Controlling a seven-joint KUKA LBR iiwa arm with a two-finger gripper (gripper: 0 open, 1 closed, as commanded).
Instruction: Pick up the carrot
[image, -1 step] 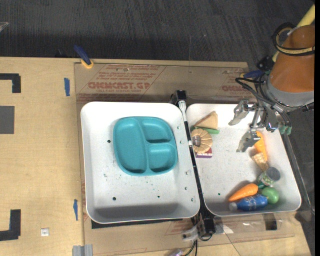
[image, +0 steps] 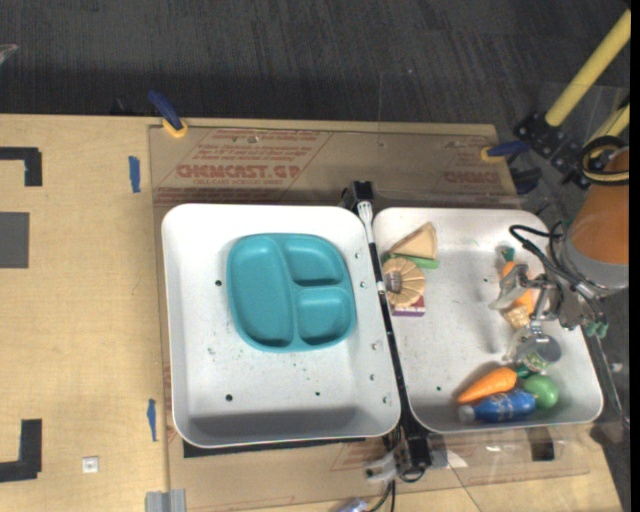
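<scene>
Item: carrot (image: 491, 381), orange, lying on its side at the near end of the right bin (image: 450, 395). It touches a blue bottle (image: 503, 406) on its near side, with a green ball-like toy (image: 541, 389) just right of it.

Item: claw (image: 538, 325), hanging over the right bin's right side, just beyond the carrot. We cannot tell whether it is spread or pressed together; cables and metal parts clutter it. We see nothing between its tips.

Other contents, right bin: a sandwich wedge (image: 419, 243) and a small round pastry (image: 404, 281) at the far left. Left bin (image: 200, 390): a teal divided plate (image: 291, 290).

Step, as we judge it: approach, carrot not yet grasped. Next move calls for shifting nearer and leftward, then descending across the carrot's narrow width, clear of the bottle.
</scene>
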